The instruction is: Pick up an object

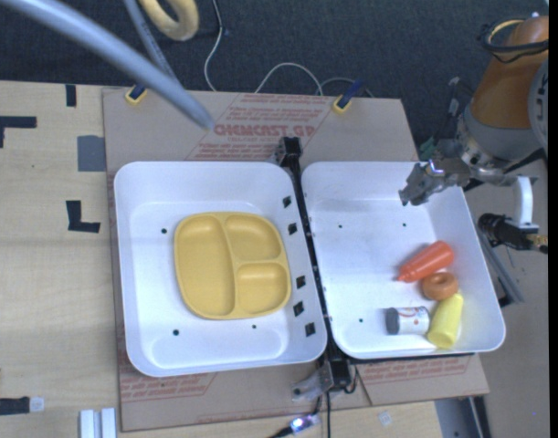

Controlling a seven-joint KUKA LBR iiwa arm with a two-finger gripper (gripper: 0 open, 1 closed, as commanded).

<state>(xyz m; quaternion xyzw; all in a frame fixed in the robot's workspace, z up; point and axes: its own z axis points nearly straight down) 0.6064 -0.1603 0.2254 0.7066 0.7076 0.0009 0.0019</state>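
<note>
Two white bins sit side by side on a cardboard sheet [260, 130] over the bench. Arm [509, 80] enters from the right edge, grey body with orange band, wrist angled down-left. Gripper [417, 190] hangs over the back right corner of the right bin [352, 199], just inside the rim, tip pointing toward the bin floor. Fingers are dark and small at this slant; cannot tell if they are apart or together. Nothing visible between them.

Right bin's things all cluster at its front right corner, well apart from the gripper. Orange carrot [426, 261] lies tilted, thick end up-right, tapered end toward the bin's middle. Brown ring-shaped doughnut [439, 286] sits just in front of it, touching or nearly so. Yellow bottle [447, 319] lies in front of the doughnut, close to the front right rim, tilted. Small white tube [407, 318] with dark cap and red marking lies just left of the bottle, cap end pointing left.

Left bin [142, 245] carries a yellow divided plate [231, 265], three compartments, sitting flat near the bin's middle, nothing in it.

Grey pole [96, 39] slants across the back left, off the bins. Black clips [301, 281] run along the seam between the bins.
</note>
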